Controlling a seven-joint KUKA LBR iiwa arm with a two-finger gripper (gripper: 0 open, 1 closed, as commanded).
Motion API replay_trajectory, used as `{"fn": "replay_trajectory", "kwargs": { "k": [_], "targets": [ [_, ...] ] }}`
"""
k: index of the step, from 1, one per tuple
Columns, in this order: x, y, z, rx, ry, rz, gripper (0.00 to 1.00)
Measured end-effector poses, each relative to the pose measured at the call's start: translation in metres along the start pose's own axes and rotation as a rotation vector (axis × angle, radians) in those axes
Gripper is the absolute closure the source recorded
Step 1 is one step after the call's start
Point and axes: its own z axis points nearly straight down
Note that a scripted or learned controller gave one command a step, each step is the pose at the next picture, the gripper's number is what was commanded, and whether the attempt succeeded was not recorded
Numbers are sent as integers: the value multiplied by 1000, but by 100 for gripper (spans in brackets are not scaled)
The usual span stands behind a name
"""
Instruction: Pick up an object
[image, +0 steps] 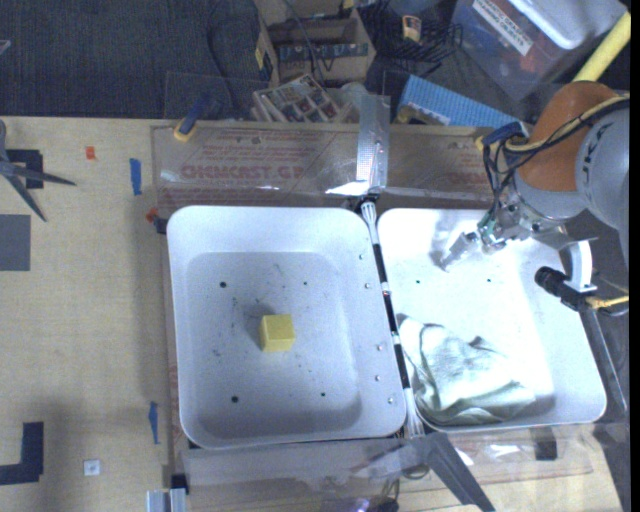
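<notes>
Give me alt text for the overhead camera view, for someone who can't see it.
A grey robot arm reaches in from the right, its gripper hanging over the upper part of the right white bin, with nothing visibly between its fingers. A crumpled pale cloth lies at that bin's lower left, and a small yellow block sits alone near the middle of the left white bin.

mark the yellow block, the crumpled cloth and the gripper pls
yellow block (278, 332): camera view, middle of its top face.
crumpled cloth (468, 372): camera view, centre of the bunched folds.
gripper (452, 251): camera view, at its fingertips.
</notes>
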Motion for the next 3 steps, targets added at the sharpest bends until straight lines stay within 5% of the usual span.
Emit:
{"fn": "replay_trajectory", "kwargs": {
  "k": [1, 2, 3],
  "targets": [
    [-2, 2, -12, -10, -7, 1, 100],
    [-35, -12, -8, -7, -8, -184, 100],
    [-3, 0, -82, -7, -6, 136, 100]
  ]
}}
